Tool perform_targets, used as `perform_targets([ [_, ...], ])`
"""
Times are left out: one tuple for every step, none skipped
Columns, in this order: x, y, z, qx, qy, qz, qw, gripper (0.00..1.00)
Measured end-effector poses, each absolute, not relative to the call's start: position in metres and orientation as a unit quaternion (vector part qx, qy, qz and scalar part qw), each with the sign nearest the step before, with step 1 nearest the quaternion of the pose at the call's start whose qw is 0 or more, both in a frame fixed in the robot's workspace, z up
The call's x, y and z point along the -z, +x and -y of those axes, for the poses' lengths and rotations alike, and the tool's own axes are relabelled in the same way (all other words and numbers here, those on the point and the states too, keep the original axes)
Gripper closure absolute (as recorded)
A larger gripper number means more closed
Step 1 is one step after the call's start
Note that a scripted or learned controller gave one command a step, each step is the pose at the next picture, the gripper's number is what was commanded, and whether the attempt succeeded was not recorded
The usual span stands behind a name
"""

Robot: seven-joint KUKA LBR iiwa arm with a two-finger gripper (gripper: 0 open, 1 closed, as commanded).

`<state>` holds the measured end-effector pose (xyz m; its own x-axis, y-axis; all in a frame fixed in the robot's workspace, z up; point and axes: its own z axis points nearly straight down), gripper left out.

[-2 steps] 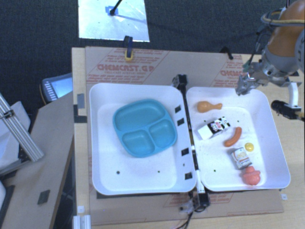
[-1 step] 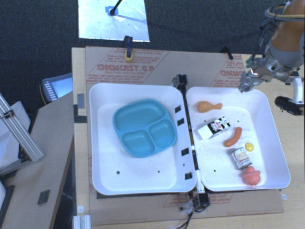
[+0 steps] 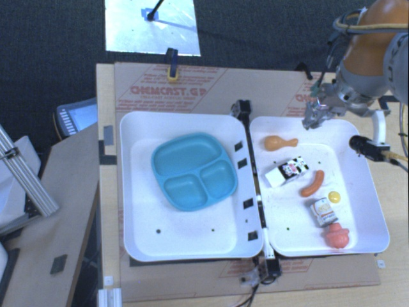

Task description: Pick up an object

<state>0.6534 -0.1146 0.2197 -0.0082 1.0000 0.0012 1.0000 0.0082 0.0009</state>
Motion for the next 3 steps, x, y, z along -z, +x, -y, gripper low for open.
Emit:
perform_targets([
  [-0.229,0.643,0.07,0.0008,-0.704,0.71,0.0,1.0],
  [-0.236,0.638,0.02,0.0013,-0.704,0.711,0.0,1.0],
  [-0.245,0.625,-0.034,0.0012,-0.703,0.711,0.0,1.0],
])
